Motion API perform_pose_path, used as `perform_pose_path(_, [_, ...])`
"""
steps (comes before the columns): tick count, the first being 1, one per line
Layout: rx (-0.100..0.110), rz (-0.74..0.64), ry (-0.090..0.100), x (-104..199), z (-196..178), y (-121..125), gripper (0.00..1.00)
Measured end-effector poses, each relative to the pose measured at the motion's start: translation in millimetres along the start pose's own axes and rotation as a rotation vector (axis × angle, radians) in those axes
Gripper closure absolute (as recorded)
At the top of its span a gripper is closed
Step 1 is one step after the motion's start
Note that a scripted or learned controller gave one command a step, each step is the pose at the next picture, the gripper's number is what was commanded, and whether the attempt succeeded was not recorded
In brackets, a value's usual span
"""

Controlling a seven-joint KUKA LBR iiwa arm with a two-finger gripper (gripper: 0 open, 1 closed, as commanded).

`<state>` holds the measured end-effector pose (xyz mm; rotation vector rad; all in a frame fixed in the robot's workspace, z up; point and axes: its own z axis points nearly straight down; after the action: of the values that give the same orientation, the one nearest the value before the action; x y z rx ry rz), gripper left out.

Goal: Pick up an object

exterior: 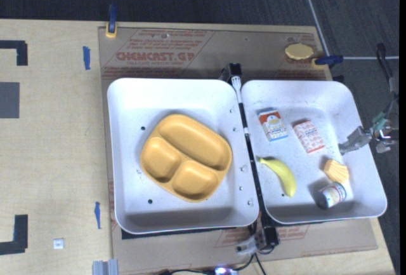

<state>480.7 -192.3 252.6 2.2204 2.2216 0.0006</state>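
One hand [355, 139] is in view, at the right rim of the right bin [358, 201]. It is a small metal part reaching in from the right edge of the camera view, hanging over the rim. Whether it is spread or pressed together cannot be told at this size. Nothing is seen between its tips.

Right bin, counted from the hand outward, five loose items:
- One yellow wedge-shaped block [336, 170], just below and left of the hand, near the right wall.
- One small can [331, 194] on its side, just below the block, close to the bin's lower right corner.
- One red and white packet [308, 135], left of the hand, lying flat and turned at an angle.
- One white carton with a red and blue label [273, 125], left of the packet and apart from it.
- One banana [281, 174], in the lower left part of the bin, with its stem end towards the centre divide.
None of the five touches the hand. The block and the can lie close together; contact between them cannot be told.

Left bin [124, 108]: one item, a yellow tray [184, 157] with three compartments, lying near the middle, turned at a slant.

The two bins sit side by side on one brown board [158, 51] on the bench [51, 140]. One round tan disc [299, 51] rests on the board beyond the right bin
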Motion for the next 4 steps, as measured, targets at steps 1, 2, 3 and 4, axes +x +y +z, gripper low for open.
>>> perform_pose_path(1, [-0.002,0.001,-0.001,26.2,157.9,-0.9,0.0])
perform_pose_path(2, [-0.006,0.001,-0.003,26.1,148.0,-0.1,1.0])
perform_pose_path(3, [-0.005,0.001,-0.003,26.1,148.0,-0.2,0.0])
perform_pose_path(4, [-0.009,0.002,-0.005,26.0,137.9,1.1,1.0])
